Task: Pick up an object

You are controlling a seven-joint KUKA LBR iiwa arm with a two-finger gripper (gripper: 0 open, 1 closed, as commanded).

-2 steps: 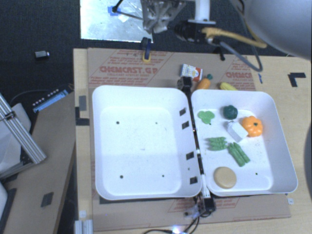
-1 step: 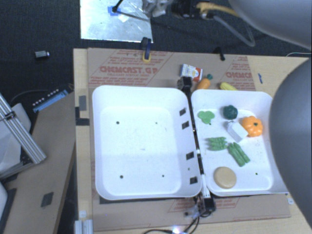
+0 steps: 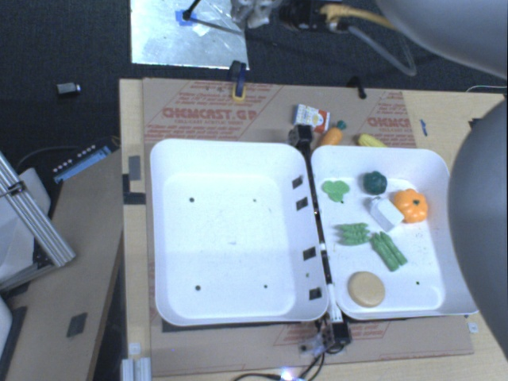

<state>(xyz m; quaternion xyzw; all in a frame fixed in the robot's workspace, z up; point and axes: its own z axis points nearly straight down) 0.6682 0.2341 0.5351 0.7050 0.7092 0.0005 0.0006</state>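
The right bin (image 3: 435, 165) holds several small toy foods: a green leaf (image 3: 336, 189), a dark green ball (image 3: 375, 182), an orange pumpkin (image 3: 410, 205), a white block (image 3: 386, 214), two green bean bunches (image 3: 353, 232) (image 3: 389, 251) and a tan round biscuit (image 3: 367, 288). My gripper (image 3: 255, 2) hangs high at the top of the view, beyond the far edge of the bench and well away from both bins. Nothing shows in it. The grey arm sweeps down the right side.
The left bin (image 3: 171, 165) sits beside the right one, with black clips (image 3: 305, 205) along the shared wall. Behind the bins lie a carrot (image 3: 332, 136), a yellow piece (image 3: 371, 141) and a small box (image 3: 309, 117). A yellow-blue clamp (image 3: 237, 82) holds the cardboard's far edge.
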